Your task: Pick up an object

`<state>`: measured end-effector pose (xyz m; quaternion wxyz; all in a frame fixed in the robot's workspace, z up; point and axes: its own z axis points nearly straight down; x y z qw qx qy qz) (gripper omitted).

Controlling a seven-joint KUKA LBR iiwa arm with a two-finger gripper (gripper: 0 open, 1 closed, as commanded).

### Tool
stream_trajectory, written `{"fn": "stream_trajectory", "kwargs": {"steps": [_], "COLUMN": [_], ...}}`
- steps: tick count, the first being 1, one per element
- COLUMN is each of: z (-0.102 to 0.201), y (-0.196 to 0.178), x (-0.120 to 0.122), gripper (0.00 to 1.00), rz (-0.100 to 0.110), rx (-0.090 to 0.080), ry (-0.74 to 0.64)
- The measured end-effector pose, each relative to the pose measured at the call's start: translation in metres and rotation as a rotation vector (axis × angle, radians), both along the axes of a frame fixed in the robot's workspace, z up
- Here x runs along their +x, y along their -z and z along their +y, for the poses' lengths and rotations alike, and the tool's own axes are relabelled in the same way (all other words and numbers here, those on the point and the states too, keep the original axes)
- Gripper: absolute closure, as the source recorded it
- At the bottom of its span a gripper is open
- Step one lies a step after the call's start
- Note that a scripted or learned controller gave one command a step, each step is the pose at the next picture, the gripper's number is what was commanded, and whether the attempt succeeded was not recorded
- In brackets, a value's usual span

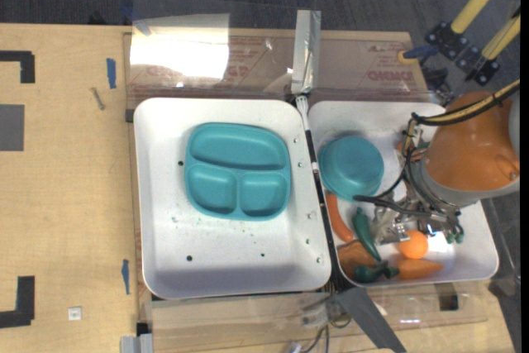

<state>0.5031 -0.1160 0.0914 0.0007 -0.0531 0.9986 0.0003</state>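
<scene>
Down in the near corner of the right bin [479, 256], the gripper [407, 226] hangs low over a heap of small toy food, and its metal parts blur into the clutter, so whether the jaws stand open or closed on anything cannot be told. Right at it lies a small orange ball [414, 245], the likeliest pick: it looks light, hard and smooth, apt to roll or squirt out unless taken squarely across its middle. Touching it on the near side is an orange carrot-like piece [417, 268], and a dark green piece [366, 232] lies just beside, with another orange piece [357, 255] under it; these crowd the ball and could catch a fingertip. A teal bowl [352, 164] sits farther back in the same bin, near but apart from the heap. Over in the left bin [157, 260] rests a teal divided plate [238, 170], well away.
</scene>
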Motion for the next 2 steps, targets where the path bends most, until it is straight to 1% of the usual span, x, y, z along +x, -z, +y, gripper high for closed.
{"fn": "stream_trajectory", "kwargs": {"steps": [1,2], "z": [-0.057,-0.035], "y": [-0.096,-0.005], "x": [0.053,0.14], "gripper": [1.0,1.0], "rz": [-0.012,-0.027], "rx": [-0.005,-0.013], "ry": [-0.06,-0.021]}}
